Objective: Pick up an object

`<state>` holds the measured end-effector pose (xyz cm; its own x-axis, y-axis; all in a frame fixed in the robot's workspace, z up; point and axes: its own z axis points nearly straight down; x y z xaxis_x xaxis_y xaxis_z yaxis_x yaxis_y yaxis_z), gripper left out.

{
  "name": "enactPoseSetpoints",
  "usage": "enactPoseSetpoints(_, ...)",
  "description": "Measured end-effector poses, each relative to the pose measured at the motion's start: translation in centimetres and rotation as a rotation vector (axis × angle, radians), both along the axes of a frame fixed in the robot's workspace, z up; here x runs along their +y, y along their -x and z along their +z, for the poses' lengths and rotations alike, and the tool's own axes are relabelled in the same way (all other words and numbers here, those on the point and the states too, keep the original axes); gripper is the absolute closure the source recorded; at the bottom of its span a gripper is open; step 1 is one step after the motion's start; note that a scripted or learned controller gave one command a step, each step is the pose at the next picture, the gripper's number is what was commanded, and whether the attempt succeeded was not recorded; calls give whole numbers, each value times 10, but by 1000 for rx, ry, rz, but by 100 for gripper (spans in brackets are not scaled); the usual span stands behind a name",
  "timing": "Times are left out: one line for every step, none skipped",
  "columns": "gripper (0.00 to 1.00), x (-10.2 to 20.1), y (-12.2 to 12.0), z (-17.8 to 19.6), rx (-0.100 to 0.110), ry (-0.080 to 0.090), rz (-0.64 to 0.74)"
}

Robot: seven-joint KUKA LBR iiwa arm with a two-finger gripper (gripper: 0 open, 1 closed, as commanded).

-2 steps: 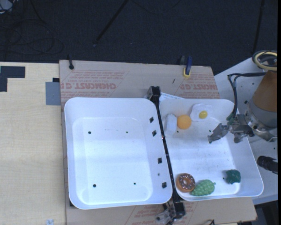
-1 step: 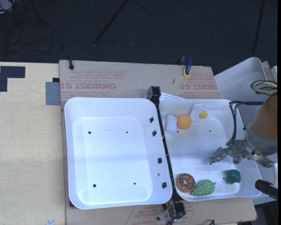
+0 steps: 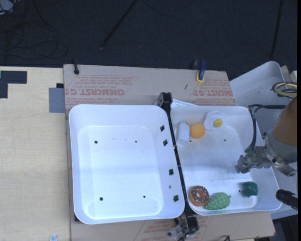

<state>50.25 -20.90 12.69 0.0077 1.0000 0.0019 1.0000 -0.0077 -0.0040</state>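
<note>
The right bin point(image 3: 215, 157) holds an orange ball point(image 3: 197, 130), a white block point(image 3: 183, 131) beside it, and a fried egg toy point(image 3: 215, 121) at the back. Along the front wall lie a chocolate donut point(image 3: 198, 195), a green bumpy fruit point(image 3: 217, 201) and a dark green piece point(image 3: 249, 189). My gripper point(image 3: 244, 165) hangs low over the right side of this bin, above and just behind the dark green piece. Nothing shows between its fingers. The arm comes in from the right edge.
The left bin point(image 3: 121, 164) stands beside the right one, with a black divider strip point(image 3: 173, 154) between them. Both rest on a cardboard sheet point(image 3: 140, 87). A blue clamp point(image 3: 201, 70) grips the sheet's back edge.
</note>
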Motion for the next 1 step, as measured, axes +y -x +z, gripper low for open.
enactPoseSetpoints(100, -1, 0, 10, 1, 0, -4)
